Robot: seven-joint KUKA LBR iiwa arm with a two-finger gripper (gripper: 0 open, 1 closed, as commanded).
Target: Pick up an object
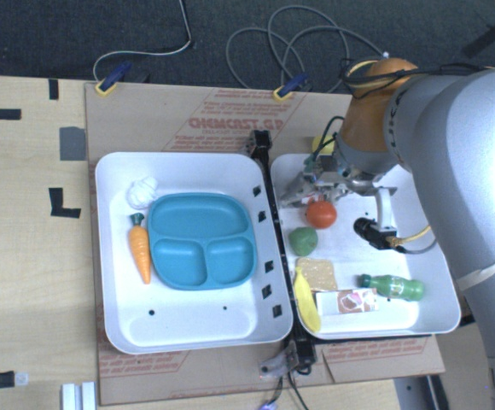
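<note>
Camera view: one tomato (pixel 321 214), one carrot (pixel 140 251), one bottle (pixel 392 287); pincer (pixel 316 191) grip unreadable.

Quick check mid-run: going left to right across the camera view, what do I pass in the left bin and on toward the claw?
Carrot → blue divided plate → black divider clips between bins → green ball → red tomato, right under the claw.
</note>
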